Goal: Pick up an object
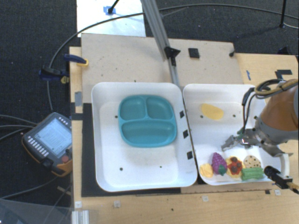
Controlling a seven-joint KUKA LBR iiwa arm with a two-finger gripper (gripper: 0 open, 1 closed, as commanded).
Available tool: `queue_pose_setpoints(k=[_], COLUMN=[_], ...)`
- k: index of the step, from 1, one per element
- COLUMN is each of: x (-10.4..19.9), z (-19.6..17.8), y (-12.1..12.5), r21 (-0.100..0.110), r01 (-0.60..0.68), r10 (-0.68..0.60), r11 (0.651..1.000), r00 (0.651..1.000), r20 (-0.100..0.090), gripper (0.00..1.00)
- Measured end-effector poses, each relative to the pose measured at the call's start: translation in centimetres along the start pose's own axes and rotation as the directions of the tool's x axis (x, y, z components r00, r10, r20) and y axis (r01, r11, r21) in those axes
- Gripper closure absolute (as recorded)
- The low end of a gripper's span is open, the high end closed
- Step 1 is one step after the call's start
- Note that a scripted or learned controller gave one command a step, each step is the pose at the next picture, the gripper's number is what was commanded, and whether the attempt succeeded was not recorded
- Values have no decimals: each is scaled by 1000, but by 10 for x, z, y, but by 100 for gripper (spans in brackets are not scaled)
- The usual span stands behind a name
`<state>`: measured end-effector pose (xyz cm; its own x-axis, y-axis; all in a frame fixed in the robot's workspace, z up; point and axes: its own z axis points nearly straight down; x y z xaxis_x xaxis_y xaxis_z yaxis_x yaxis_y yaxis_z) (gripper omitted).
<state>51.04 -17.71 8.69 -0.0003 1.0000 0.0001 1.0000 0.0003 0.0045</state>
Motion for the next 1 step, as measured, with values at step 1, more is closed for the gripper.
queue_pose_setpoints(k=[1], x=[1], z=[-14], y=[3], r21=[-9], r01=[2], r10=[-2], r11=[1000], r00=[1000], r20=[-1], gripper=[100])
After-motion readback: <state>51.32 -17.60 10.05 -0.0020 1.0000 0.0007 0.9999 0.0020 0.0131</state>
